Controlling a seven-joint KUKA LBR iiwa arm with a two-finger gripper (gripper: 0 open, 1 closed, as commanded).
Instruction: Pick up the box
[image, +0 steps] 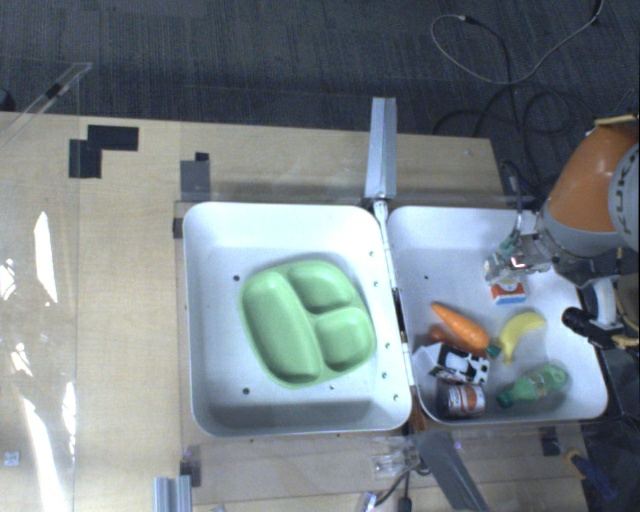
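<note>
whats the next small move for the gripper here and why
Probably a short straight descent. The gripper sits just above the small box in the right bin, nothing shows between its fingers, and the banana and carrot lie a little apart.

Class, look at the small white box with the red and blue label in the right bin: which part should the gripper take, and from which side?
Probably its two narrow side faces, approached from above. The small white box stands free, apart from the yellow banana and orange carrot, directly beneath the gripper.
</note>
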